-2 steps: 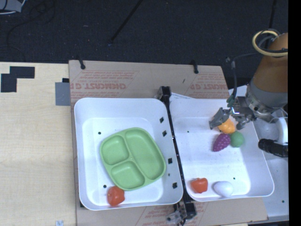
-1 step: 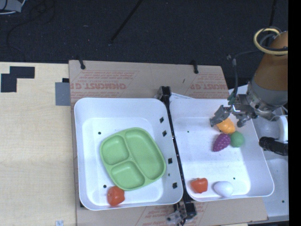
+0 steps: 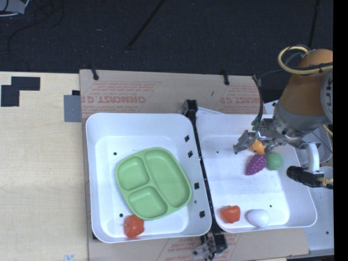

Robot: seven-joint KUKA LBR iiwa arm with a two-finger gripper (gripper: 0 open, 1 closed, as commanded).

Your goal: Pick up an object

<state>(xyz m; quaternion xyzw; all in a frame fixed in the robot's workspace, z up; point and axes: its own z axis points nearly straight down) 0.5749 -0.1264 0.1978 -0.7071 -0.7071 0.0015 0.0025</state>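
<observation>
In the right bin (image 3: 304, 213) my gripper (image 3: 254, 142) hangs low over the upper middle, right at a small orange thing (image 3: 260, 144) that is partly hidden under it. Just below lie a purple grape bunch (image 3: 255, 165) and a green ball (image 3: 275, 161), touching each other. A red tomato-like thing (image 3: 230, 213) and a white egg (image 3: 258, 217) sit near the bin's front wall. I cannot tell whether the orange thing is held.
The left bin (image 3: 100, 145) holds a green divided plate (image 3: 154, 182) and a red thing (image 3: 134, 225) at its front wall. A black divider (image 3: 198, 162) runs between the bins. The arm's grey and orange body (image 3: 307, 91) reaches in from the right.
</observation>
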